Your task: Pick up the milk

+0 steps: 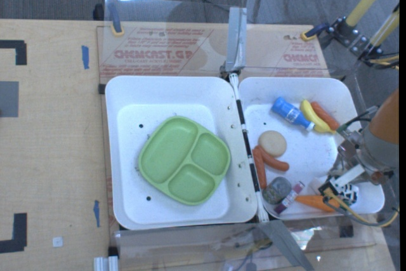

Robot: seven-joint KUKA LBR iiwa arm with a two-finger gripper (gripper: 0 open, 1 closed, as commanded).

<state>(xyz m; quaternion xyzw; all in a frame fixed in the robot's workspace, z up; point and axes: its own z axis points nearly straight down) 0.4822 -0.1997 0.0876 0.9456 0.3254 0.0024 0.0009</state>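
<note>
The milk [347,193] looks like a small black-and-white patterned carton in the front right corner of the right bin [298,87]. My gripper [339,183] reaches in from the right and hangs directly over the carton, low in that corner and partly covering it. I cannot make out whether it touches the carton. An orange carrot [314,202] lies just left of the milk, by the gripper tip.
The right bin also holds a blue bottle [291,112], a banana [315,118], a beige round item [273,143], two sausages [269,162], a grey can [278,190] and a small marker [291,195]. A green divided plate [184,160] lies in the left bin [127,98].
</note>
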